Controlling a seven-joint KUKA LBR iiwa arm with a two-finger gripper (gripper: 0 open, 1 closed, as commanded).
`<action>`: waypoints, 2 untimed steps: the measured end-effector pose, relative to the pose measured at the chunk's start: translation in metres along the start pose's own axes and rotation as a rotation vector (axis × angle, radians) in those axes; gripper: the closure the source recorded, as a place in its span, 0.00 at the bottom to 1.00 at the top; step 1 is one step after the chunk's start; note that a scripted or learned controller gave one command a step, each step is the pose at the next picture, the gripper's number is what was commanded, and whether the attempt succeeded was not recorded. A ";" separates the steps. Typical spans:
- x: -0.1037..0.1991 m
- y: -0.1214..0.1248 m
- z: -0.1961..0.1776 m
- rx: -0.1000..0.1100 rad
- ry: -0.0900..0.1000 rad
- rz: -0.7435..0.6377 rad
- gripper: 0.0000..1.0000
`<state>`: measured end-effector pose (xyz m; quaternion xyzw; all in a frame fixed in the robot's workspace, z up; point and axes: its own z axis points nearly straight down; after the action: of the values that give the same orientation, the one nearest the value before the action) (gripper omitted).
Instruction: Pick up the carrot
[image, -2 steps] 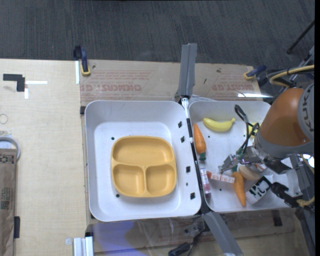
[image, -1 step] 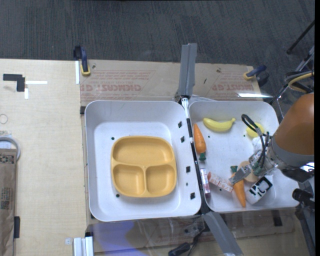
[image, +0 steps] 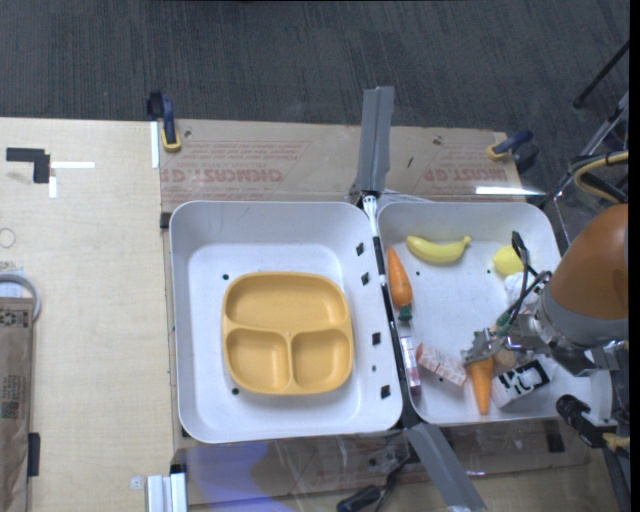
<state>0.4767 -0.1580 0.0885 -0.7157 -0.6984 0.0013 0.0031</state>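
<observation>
Spanning the worktop, the left bin holds a yellow divided plate, well left of the claw. In the right bin, the claw's open/closed state cannot be determined. One carrot lies directly below the claw, touching it; another carrot lies to its upper left. The banana lies above-left.

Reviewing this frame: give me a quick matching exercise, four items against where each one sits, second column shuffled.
Items:
1. banana
2. divided yellow plate
3. carrot with green stem
4. second carrot

Places:
A. left bin
B. right bin, along its left wall
C. right bin, far side
D. right bin, near side, by the gripper

Pairs: 1-C, 2-A, 3-B, 4-D
</observation>
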 end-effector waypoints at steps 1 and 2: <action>0.030 0.100 -0.038 -0.003 -0.002 -0.093 0.00; 0.045 0.036 -0.082 -0.001 -0.002 -0.225 0.00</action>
<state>0.5143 -0.1143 0.1705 -0.6328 -0.7743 0.0015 0.0020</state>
